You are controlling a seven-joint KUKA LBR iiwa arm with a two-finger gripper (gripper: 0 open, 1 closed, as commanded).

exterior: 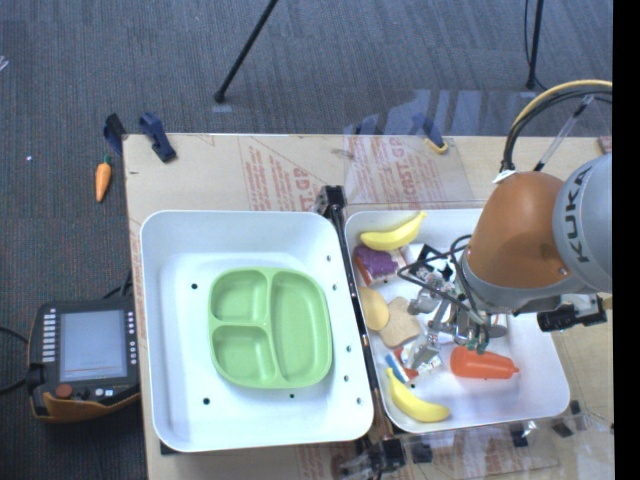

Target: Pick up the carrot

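Note:
The carrot [484, 365], orange with a bit of green at its left end, lies on its side in the right bin [545, 383], toward the front. My gripper [437, 336] hangs low over that bin just left of the carrot, above a clutter of small toys. It sits close beside the carrot's left end, and I cannot make out whether they touch. The arm's orange band [515, 240] is above and to the right of the gripper.
The right bin also holds a banana [392, 232] at the back, another banana [417, 404] at the front, a purple item [375, 263] and tan pieces [376, 310]. A green divided plate [272, 328] lies in the left bin [170, 268]. A small carrot toy [102, 179] lies on the floor.

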